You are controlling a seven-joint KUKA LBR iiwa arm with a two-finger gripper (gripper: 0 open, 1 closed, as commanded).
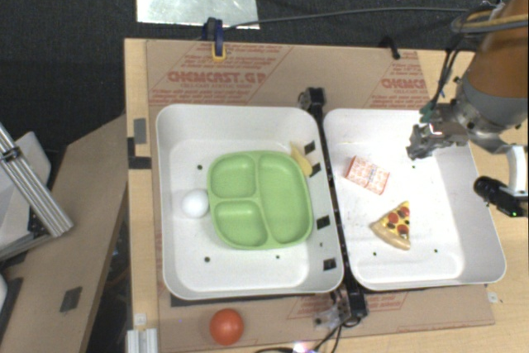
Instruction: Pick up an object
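In the right bin [463,260] lie a small pink-and-white packet [366,174] and a toy pizza slice [393,225]. My gripper [418,143] hangs over the upper right part of this bin, to the right of and a little above the packet. Nothing shows between its fingers. The left bin [178,136] holds a green divided plate [259,198], a white ball [195,203] by the plate's left edge, and a yellow piece [302,160] at the plate's upper right corner.
An orange-red ball [226,326] sits on the cardboard in front of the left bin. A black clip row [322,219] runs along the seam between the bins. Cables cross behind the bench, and a metal frame [29,186] stands at the far left.
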